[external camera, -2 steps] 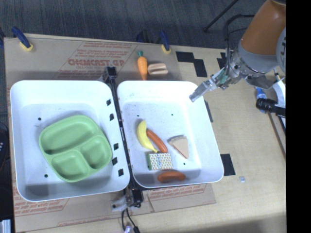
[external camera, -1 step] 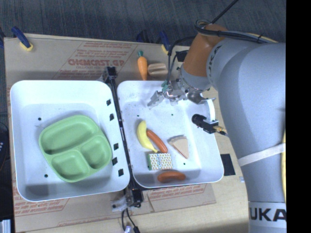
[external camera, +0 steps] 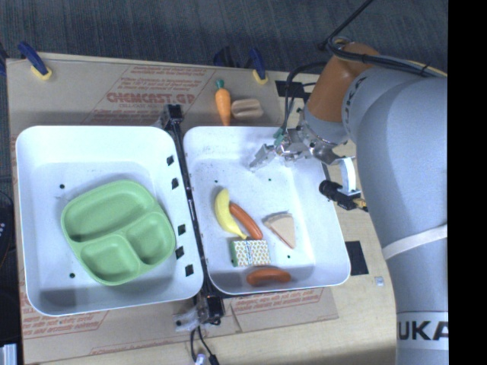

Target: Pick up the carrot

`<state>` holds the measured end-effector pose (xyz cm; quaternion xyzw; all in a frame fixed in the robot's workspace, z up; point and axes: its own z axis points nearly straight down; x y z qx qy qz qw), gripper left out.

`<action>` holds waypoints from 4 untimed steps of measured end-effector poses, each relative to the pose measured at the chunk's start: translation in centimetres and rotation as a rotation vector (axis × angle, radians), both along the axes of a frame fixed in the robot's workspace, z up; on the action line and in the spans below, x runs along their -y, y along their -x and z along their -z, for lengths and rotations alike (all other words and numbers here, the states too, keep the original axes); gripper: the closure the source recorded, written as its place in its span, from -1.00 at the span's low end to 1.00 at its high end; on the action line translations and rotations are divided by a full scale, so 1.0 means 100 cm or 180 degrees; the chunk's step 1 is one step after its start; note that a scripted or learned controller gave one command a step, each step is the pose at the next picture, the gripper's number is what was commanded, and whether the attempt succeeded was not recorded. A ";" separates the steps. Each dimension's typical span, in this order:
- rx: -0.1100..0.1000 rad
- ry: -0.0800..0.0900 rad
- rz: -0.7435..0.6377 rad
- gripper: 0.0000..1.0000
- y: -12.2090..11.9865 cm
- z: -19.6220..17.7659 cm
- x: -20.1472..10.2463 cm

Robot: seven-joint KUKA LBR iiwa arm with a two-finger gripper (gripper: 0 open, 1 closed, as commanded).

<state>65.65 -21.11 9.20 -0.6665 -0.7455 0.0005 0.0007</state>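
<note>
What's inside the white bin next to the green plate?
The right bin holds a banana, a sausage, a sandwich wedge, a cracker and another sausage. The end effector hovers above its far end, covering a bit of floor.

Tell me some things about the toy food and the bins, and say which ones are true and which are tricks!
1. The carrot lies outside both bins, on the cardboard behind them. True.
2. The green plate sits in the right bin. False: it sits in the left bin.
3. The banana lies in the right bin beside a sausage. True.
4. The gripper holds the carrot. False: the gripper is over the back of the right bin, away from the carrot.
5. A small bun lies right next to the carrot. True.
</note>
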 end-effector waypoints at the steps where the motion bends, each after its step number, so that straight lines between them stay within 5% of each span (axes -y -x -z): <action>1: -0.0001 0.0001 -0.0018 1.00 -0.001 -0.011 -0.001; 2: 0.0004 0.0004 -0.0418 1.00 0.082 -0.142 0.000; 3: -0.0011 -0.0002 0.0214 1.00 0.137 -0.148 -0.090; 4: -0.0007 -0.0002 0.0123 1.00 0.176 -0.145 0.001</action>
